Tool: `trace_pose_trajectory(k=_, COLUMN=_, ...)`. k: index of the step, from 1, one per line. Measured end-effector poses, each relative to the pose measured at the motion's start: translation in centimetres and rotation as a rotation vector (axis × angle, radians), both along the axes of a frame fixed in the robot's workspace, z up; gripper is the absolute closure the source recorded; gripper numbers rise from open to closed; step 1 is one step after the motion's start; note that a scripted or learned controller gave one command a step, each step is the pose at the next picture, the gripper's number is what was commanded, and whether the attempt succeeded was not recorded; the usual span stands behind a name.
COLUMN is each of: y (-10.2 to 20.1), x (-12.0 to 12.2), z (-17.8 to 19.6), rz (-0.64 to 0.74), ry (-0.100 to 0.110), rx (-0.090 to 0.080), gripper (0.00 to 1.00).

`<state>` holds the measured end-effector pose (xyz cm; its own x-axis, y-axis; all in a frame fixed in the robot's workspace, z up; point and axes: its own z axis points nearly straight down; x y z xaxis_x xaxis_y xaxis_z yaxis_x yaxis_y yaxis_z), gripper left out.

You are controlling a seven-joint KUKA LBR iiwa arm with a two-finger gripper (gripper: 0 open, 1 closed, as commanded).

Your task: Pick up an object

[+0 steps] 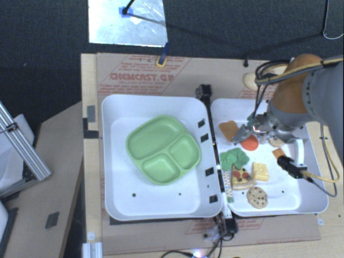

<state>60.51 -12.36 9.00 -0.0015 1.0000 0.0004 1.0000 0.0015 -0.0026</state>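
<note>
A small red-orange tomato-like toy (249, 143) is lying in the right bin, with a green leafy toy at its seven o'clock and a yellow cheese block at its five o'clock.

Right bin (309, 198) is crowded along its left side (cookie (257, 197), cheese (260, 171), pizza slice (241, 178), broccoli (234, 157)); open floor remains at its lower right corner

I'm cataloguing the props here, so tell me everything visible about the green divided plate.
The green divided plate is pale green, looks like matte plastic, and has rounded corners and three compartments: one large, two smaller. It lies flat, turned at an angle, near the middle of the left white bin. Nothing sits on it, and it touches only the bin floor.
</note>
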Motion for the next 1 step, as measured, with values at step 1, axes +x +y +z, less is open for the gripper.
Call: trace_pose_trajectory(k=1, y=-0.01, x=0.07, z=-0.52, rz=-0.001, ry=-0.004, rx=-0.001, gripper=0.0)
